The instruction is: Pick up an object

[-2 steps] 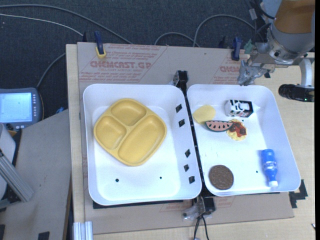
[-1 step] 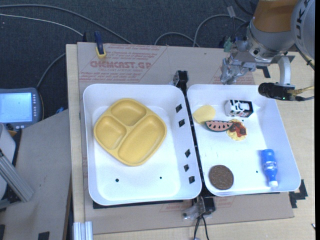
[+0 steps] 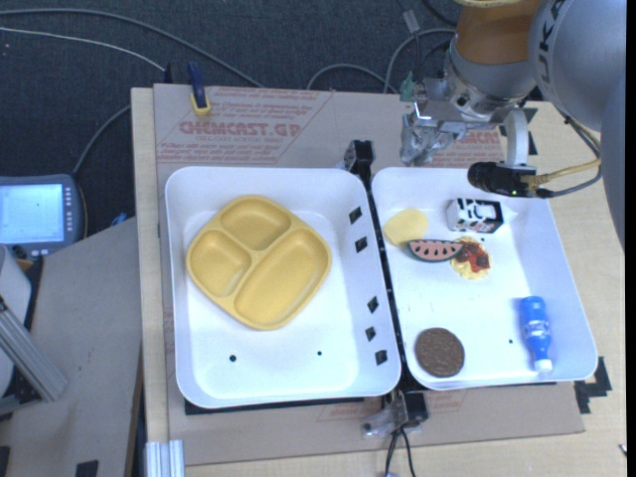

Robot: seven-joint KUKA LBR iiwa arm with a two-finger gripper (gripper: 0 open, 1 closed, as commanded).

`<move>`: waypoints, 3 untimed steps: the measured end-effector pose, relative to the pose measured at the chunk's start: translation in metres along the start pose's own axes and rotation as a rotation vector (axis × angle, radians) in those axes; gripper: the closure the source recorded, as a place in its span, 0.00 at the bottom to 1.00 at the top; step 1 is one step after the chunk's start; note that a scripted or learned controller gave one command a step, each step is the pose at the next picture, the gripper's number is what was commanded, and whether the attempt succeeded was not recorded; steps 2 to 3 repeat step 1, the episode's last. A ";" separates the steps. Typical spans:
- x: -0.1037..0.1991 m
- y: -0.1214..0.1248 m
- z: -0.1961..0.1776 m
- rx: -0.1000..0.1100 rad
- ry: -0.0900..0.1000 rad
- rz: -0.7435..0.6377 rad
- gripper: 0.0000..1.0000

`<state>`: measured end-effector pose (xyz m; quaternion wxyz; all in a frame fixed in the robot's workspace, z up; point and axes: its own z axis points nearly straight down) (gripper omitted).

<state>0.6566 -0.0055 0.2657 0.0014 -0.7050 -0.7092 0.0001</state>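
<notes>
Arm: grey, orange band, reaching in from the right, over the far edge of the right bin [image 3: 571, 296].
Pincer [image 3: 422, 147]: above the bin's far left corner, clear of everything; spread or pressed together, cannot tell.
Left bin [image 3: 189, 366]: yellow tray [image 3: 258, 261], three compartments.
Right bin, far part: yellow disc [image 3: 404, 227], black-and-white item [image 3: 477, 215], watermelon slice [image 3: 435, 249], red-yellow item [image 3: 474, 259], all close together.
Right bin, near part: brown cookie [image 3: 439, 352]; blue bottle [image 3: 535, 332] lying by the right wall.
Table [image 3: 258, 122]: brown board under both bins.
</notes>
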 end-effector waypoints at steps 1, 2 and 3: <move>0.049 0.004 0.006 -0.002 -0.001 0.000 1.00; 0.049 0.004 0.006 -0.002 -0.001 0.000 1.00; 0.049 0.004 0.006 -0.002 -0.001 0.000 1.00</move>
